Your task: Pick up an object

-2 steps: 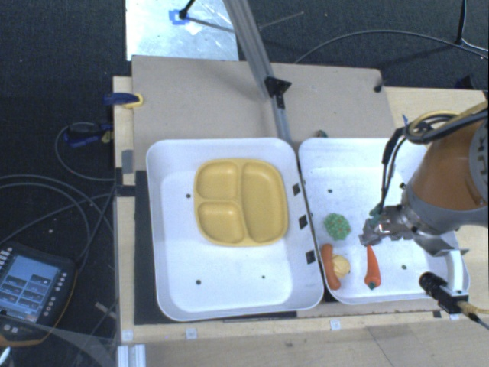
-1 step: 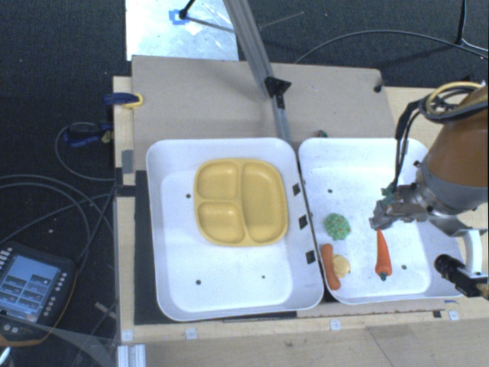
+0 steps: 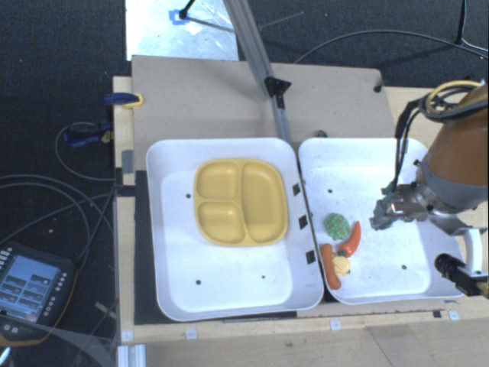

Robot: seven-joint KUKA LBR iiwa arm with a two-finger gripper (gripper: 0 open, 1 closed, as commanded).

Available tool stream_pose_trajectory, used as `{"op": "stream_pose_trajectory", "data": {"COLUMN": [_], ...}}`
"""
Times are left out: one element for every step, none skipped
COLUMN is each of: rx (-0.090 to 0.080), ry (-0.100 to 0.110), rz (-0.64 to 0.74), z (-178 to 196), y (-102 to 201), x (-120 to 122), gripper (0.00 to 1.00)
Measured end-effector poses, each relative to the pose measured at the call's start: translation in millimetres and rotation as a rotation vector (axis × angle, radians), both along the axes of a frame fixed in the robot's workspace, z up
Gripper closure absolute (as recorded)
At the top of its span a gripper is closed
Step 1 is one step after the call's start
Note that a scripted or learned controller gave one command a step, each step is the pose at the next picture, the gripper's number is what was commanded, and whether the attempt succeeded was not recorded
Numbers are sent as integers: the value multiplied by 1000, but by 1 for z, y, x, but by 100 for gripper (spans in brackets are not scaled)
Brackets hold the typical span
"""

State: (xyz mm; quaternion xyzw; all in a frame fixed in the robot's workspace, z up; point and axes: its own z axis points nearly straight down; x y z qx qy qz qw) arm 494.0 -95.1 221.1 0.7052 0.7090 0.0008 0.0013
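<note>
Best to lower squarely over the small green bumpy toy (image 3: 336, 225) beside the curved red pepper (image 3: 351, 238); two-finger gripper (image 3: 384, 214) state impossible to tell.

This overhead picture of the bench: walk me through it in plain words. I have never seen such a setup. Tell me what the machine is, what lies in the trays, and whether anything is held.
One camera fixed above the bench looks down at a slant. The grey and orange shape at the right is a robot arm; its gripper, a two-finger claw, hangs over the right bin. Two shallow white bins sit side by side. The left bin holds a yellow divided plate. In the right bin, near its left wall, lie small toy foods: a green broccoli-like piece, a red pepper, a carrot-like orange piece and a small pale yellow piece. I see nothing between the claw's fingers; it is too blurred to tell more.
</note>
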Motion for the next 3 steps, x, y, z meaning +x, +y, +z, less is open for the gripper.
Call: {"op": "stream_pose_trajectory", "data": {"rx": [3,3,3], "ry": [0,-1,1], "rz": [6,7,6], "z": [10,20,11], "y": [56,113,172], "x": [14,33,52], "gripper": [100,100,100]}}
